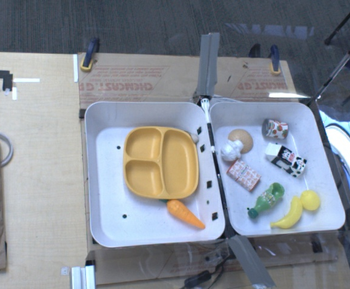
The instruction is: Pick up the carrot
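Now we see the carrot [185,214] lying in the left bin [103,179], just beside the near edge of the yellow divided plate [161,161], tip pointing right. In the right bin [325,161] sit a green bottle [266,200], a banana [288,215] and what may be a small carton [287,159].

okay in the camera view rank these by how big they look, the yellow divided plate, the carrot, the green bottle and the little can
1. Yellow divided plate
2. Carrot and green bottle: look alike in size, not ranked.
3. Little can
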